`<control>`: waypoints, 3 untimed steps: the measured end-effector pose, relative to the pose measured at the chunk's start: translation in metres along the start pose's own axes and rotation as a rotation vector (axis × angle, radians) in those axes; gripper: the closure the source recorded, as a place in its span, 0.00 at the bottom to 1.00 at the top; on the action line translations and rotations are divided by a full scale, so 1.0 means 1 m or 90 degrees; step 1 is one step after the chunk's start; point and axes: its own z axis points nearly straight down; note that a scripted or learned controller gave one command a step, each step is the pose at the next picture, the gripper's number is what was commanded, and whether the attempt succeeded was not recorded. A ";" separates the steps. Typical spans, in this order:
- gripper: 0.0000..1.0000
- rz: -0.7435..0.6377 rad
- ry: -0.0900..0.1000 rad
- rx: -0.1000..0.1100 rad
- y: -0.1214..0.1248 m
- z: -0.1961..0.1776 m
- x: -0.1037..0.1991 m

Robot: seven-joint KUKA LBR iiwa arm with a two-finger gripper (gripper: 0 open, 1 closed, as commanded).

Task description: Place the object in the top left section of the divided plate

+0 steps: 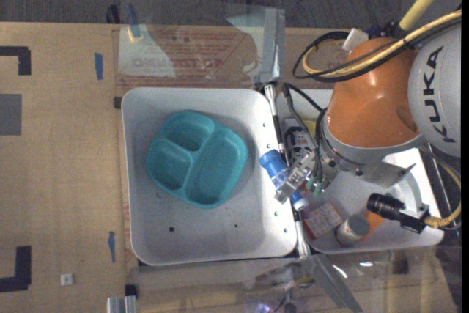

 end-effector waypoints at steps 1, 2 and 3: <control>1.00 0.050 -0.001 -0.002 0.043 -0.006 0.043; 1.00 0.050 -0.001 -0.002 0.085 0.000 0.085; 1.00 0.123 0.001 0.001 0.076 0.022 0.076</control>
